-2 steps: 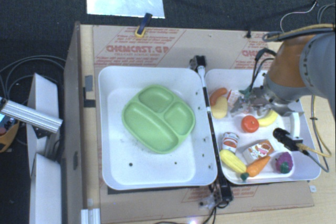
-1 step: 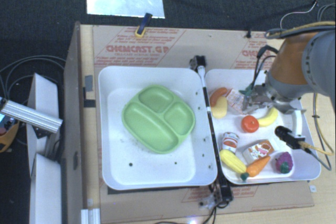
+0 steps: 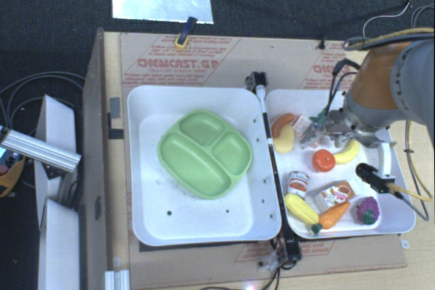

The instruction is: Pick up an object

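Note:
My gripper (image 3: pixel 322 139) hangs low over the back of the right bin (image 3: pixel 397 217), its fingers spread open with nothing between them. Just below it lies an orange tomato (image 3: pixel 324 160). A yellow banana (image 3: pixel 348 152) sits to its right, partly under the wrist. To its left are a red sausage (image 3: pixel 283 121) and a pale yellow potato (image 3: pixel 284 140). Nearer the front lie a small can (image 3: pixel 297 183), a corn cob (image 3: pixel 301 208), a carrot (image 3: pixel 333 215), a small printed box (image 3: pixel 334 195) and purple grapes (image 3: pixel 368 209).
The left bin (image 3: pixel 146 214) holds a green divided plate (image 3: pixel 205 153). A dividing wall (image 3: pixel 270 146) separates the two bins. The bins rest on a cardboard sheet (image 3: pixel 204 58). The arm enters from the right over the right bin's far corner.

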You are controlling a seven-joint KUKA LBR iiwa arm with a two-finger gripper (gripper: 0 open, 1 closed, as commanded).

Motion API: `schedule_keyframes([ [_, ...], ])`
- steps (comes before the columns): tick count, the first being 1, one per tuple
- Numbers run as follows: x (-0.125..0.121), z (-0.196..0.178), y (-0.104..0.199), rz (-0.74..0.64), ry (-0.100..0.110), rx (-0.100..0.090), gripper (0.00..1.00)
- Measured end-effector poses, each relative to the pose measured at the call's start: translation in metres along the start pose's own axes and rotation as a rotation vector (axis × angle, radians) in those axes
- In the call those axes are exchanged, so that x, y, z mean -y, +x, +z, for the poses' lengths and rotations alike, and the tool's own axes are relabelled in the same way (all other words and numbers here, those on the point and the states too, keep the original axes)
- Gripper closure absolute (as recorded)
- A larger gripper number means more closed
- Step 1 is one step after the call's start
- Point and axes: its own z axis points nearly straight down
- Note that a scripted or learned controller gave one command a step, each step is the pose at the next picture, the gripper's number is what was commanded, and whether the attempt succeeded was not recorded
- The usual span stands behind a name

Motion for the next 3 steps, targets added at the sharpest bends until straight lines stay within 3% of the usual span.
schedule_keyframes([
  [1,0.024,0.022,-0.005,0.002,0.007,-0.001,0.0],
  [2,0.021,0.009,-0.005,0.0,-0.002,0.001,1.0],
  [3,0.021,0.009,-0.005,0.0,-0.001,0.0,0.0],
])
